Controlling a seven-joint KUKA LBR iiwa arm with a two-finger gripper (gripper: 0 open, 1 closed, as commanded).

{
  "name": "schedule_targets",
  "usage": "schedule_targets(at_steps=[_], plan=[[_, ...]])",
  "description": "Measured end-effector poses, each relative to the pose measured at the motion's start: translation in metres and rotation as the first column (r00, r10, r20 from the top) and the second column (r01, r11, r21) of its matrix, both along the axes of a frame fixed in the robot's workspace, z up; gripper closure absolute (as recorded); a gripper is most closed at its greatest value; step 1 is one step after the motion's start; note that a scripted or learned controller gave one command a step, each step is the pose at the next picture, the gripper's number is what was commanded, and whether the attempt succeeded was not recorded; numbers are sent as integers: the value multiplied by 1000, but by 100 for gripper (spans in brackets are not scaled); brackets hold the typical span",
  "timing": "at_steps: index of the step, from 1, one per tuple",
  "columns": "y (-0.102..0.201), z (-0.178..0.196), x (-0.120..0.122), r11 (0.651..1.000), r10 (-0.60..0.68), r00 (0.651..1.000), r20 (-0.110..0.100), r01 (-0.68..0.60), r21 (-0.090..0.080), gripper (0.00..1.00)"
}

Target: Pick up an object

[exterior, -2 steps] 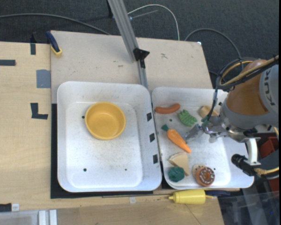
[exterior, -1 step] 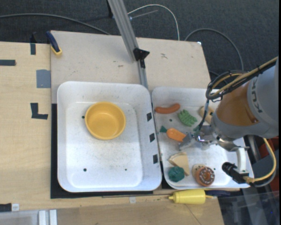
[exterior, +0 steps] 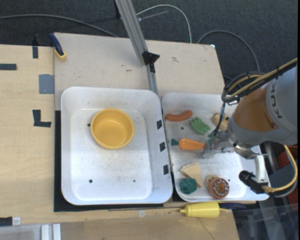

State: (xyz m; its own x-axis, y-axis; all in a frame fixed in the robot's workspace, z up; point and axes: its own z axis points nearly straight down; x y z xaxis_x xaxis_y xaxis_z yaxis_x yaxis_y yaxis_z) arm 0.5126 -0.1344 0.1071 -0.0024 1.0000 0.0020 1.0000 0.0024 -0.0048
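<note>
1. Two shallow white bins are being carried side by side on the worktop (exterior: 105,59): the left bin (exterior: 75,134) and the right bin (exterior: 172,134).
2. A yellow bowl (exterior: 112,128) is being held upright in the left bin, toward its upper middle.
3. Several small toy foods are being kept in the right bin: a sausage (exterior: 178,116) near the top, a green leafy piece (exterior: 200,126) just beside it, and an orange carrot (exterior: 190,144) at mid-height.
4. Lower in that bin, a pale wedge (exterior: 192,171), a dark green piece (exterior: 188,185) and a round brown item (exterior: 219,186) are being kept close together.
5. The grey arm with its orange band (exterior: 255,115) is being reached in from the right over the right bin.
6. The tool (exterior: 210,148) is being held low at the carrot's right end; whether it is apart or together cannot be told, and no grip on the carrot is being shown.
7. A yellow bottle (exterior: 202,210) is being left lying on the worktop, just below the right bin.
</note>
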Motion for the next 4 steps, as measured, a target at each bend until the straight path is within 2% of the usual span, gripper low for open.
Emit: schedule_targets(at_steps=[1, 3, 4], plan=[[1, 62, -3, 1000, -1, 1000, 8, 1, -3, 100], [11, 168, -7, 1000, -1, 1000, 9, 1, -3, 100], [64, 168, 4, 1000, 4, 1000, 3, -4, 0, 100]])
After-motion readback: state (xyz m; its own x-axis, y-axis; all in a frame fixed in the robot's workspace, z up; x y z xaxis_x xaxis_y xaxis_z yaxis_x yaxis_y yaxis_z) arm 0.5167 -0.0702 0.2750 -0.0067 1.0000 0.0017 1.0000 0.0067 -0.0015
